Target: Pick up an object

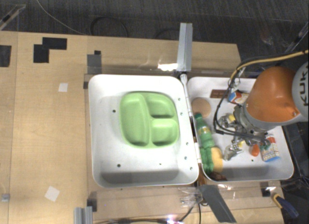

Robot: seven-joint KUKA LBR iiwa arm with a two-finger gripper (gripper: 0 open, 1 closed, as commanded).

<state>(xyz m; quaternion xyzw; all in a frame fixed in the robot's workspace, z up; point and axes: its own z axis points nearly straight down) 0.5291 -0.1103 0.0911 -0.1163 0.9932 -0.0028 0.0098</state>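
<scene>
The orange band hangs over the right bin. Your gripper sits low mid-bin; I cannot tell its state. The green bottle along the left wall is just beside it; you risk closing on nothing.

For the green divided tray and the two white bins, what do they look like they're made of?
Green divided tray: probably moulded plastic with a matte finish, judging by its uniform colour, rounded compartment edges and soft highlights. Left bin and right bin: likely thin formed plastic, possibly coated metal, smooth and semi-gloss; the signs are rounded corners and a faint sheen along the walls.
</scene>
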